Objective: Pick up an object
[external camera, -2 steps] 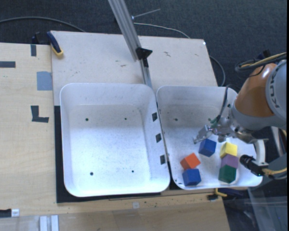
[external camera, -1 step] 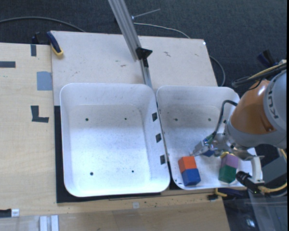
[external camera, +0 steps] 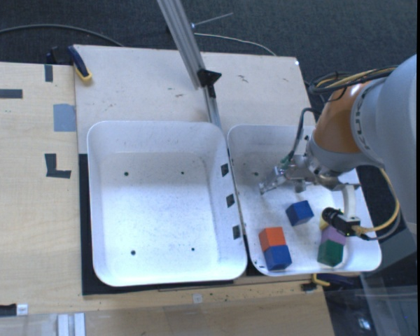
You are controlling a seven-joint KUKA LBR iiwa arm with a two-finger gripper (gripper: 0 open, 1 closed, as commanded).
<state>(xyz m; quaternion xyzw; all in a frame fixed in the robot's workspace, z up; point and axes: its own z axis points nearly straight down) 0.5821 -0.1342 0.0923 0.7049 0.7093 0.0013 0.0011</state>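
Observation:
The right white bin (external camera: 255, 142) holds several small blocks. A blue cube (external camera: 299, 212) lies near its middle. An orange block (external camera: 272, 238) sits against a blue block (external camera: 277, 257) at the front. A purple block (external camera: 334, 234) and a green block (external camera: 330, 254) sit at the front right corner. My gripper (external camera: 271, 183) hangs low over the bin floor, up and to the left of the blue cube and apart from it. Nothing shows in its grasp. The grey arm with the orange band (external camera: 336, 128) reaches in from the right.
The left white bin (external camera: 91, 187) adjoins the right one. A slanted metal rail (external camera: 185, 40) ends at the bins' shared back corner. A yellow-and-blue tool (external camera: 79, 63) lies at the far left. Cables (external camera: 374, 222) run along the right bin's right wall.

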